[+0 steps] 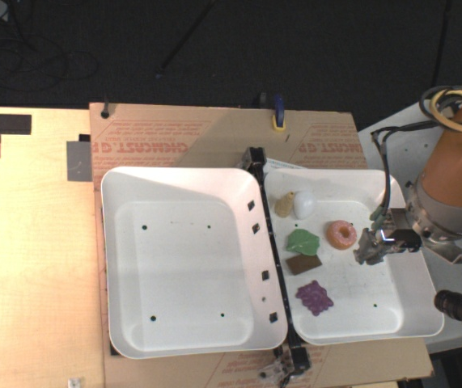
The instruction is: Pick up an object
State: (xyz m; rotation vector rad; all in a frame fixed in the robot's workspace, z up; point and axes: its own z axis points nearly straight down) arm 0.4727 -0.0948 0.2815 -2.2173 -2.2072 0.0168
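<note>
Right bin [409, 318]: 6 objects, 1 pink donut [342, 234]; gripper [366, 255] finger state unclear.

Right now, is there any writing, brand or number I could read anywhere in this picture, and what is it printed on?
Red print on the cardboard sheet behind the left bin: upside down and blurred, not reliably readable.
More red print on the cardboard behind the right bin: also upside down and blurred.
Red print on the cardboard's front edge: too small to read.
</note>
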